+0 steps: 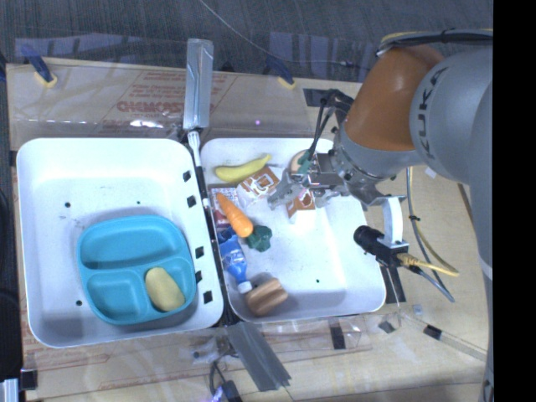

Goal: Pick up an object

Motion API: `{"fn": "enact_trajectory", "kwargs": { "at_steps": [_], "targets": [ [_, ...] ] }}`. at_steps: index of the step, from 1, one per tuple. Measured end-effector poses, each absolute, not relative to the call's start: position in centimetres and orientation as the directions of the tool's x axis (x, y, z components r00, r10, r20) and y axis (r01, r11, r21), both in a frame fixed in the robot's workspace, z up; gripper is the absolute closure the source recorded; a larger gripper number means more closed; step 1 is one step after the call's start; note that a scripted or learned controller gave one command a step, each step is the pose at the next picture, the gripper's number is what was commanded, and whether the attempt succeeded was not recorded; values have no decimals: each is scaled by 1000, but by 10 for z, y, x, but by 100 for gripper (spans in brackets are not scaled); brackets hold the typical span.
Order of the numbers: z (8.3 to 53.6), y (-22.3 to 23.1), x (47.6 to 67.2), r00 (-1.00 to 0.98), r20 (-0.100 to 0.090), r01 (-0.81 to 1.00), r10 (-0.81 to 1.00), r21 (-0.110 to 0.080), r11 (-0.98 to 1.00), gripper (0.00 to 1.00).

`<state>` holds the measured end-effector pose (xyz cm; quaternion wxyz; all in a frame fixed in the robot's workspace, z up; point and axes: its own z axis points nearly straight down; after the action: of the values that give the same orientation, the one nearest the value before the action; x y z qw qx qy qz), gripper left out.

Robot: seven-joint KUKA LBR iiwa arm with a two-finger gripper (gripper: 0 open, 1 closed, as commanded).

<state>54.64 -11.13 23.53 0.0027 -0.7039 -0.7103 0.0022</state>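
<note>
- Your grey arm with its orange band (394,99) reaches in from the right, and its tool (303,184) sits low over the far half of the right-hand white bin (335,262).
- Whether that tool is apart or together you cannot tell from this slanted overhead view; metal parts and clutter blur into one another there.
- Right at the tool lie a small brown-and-white packet (260,184) and a small reddish-brown block (303,201); nothing can be seen between the tips, so count nothing as held.
- A yellow plastic banana (243,169) lies just beyond the packet, near the far wall of that bin.
- An orange plastic carrot (235,213) rests slantwise along the left wall, touching a dark green lump (260,238).
- Nearer you, a blue-and-white bottle (235,262) lies beside a tan bread-like roll (265,296).
- The left-hand white bin (50,182) carries a blue sectioned tray (126,241) with a yellow potato-shaped piece (165,288) in one compartment.
- Judged as targets, the reddish-brown block looks light and stiff; take it across its short sides.
- The packet is probably thin and slippery, liable to slide flat under the tips.
- The carrot and banana look like hollow, hard toys; grip them mid-length, across the narrow width, or they may squirt out.
</note>
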Motion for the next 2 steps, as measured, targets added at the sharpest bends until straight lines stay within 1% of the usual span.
{"fn": "enact_trajectory", "kwargs": {
  "at_steps": [1, 2],
  "targets": [
    [163, -142, 590, -91, 2, 996, 996, -11, 91, 0],
    [117, -167, 627, -107, -7, 994, 994, 20, 107, 0]
  ]
}}
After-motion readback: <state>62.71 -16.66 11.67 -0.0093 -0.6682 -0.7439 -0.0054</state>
